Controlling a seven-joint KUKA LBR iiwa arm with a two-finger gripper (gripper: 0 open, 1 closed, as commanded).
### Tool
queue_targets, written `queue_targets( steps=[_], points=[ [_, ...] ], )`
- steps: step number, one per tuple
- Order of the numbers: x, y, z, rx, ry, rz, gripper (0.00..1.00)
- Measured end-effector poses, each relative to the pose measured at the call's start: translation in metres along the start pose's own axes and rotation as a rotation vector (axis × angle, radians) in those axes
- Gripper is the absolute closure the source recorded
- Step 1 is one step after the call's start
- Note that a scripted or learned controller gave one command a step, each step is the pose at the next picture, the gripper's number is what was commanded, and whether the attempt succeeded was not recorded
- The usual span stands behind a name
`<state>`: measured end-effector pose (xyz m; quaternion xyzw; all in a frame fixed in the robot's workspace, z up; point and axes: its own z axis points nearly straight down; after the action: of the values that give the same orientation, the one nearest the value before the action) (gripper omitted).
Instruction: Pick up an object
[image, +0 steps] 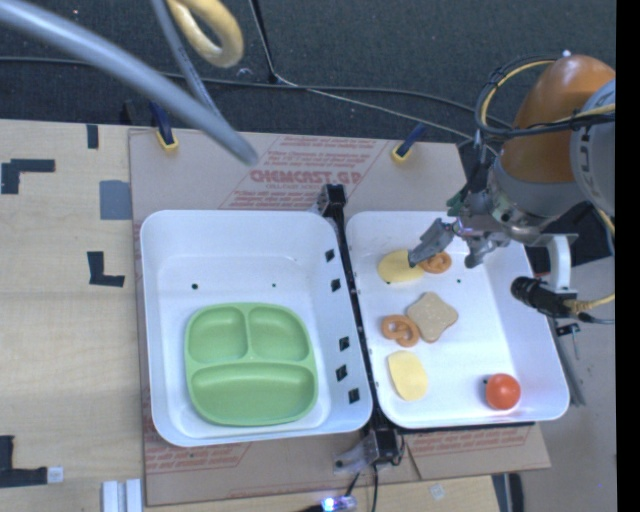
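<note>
Two shallow white plastic bins sit side by side on the bench. The left bin (160, 300) carries a light green plastic plate with three compartments (250, 363), lying toward its near edge. The grey arm with the orange band reaches over the far edge of the right bin (530, 330), and its two-finger gripper (452, 250) hangs spread apart, one dark finger on each side of a small orange-red pretzel-shaped toy (436, 263), which lies flat on the bin floor and is not visibly pinched. Just beside that toy, toward the bin's left wall, lies a pale yellow oval slice (397, 267). Near the bin's middle lie a second orange pretzel piece (399, 329) and a tan slice of toy bread (433, 316), touching each other. A yellow rounded wedge (407, 375) rests toward the near edge, and a red toy tomato (502, 391) sits in the near right corner.
</note>
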<state>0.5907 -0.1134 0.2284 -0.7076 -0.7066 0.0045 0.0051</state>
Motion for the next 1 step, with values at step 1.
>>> queue_targets(
  steps=[1],
  points=[
    [0.0002, 0.0025, -0.0070, -0.012, -0.001, -0.003, 0.00]
  ],
)
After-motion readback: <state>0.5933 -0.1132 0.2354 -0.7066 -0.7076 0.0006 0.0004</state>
